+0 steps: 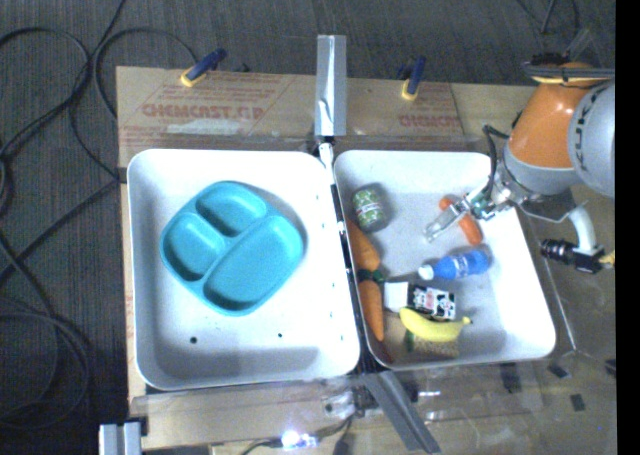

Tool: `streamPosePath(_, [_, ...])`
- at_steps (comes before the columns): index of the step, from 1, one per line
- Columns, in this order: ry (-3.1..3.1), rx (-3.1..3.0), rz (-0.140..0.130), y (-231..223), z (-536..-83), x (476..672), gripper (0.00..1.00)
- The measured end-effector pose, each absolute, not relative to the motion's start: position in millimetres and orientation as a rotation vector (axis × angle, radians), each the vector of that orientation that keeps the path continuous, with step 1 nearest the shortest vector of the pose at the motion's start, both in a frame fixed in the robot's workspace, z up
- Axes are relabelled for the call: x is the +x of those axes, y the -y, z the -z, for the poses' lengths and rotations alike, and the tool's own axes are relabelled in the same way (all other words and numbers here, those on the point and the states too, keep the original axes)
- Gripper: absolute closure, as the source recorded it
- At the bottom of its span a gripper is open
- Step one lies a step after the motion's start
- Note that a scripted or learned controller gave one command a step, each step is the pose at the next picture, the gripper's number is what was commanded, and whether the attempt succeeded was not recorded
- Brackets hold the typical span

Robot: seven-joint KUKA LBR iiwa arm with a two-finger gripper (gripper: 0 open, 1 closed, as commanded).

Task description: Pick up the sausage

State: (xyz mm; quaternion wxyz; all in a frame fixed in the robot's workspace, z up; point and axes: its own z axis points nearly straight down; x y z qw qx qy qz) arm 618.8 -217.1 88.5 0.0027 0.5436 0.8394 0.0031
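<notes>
Near edge of right white bin [540, 338]: yellow banana [432, 322] and small black-and-white carton [432, 300], below-left of the gripper. Blue plastic bottle [458, 265] just below it. Two-finger gripper [452, 215] sits low over the small orange-red sausage [469, 228], which lies at its fingertips; grip state cannot be told. Green can [369, 206] to its left; blue divided plate [234, 246] far left, in the other bin.
</notes>
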Motion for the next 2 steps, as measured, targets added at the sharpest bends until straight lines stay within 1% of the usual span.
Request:
streamPosePath(1, [-2.63, 1.701, -0.017, 215, -99, 620.8, 1.0])
streamPosePath(2, [-2.793, 1.429, 0.0, 151, -218, 610.9, 1.0])
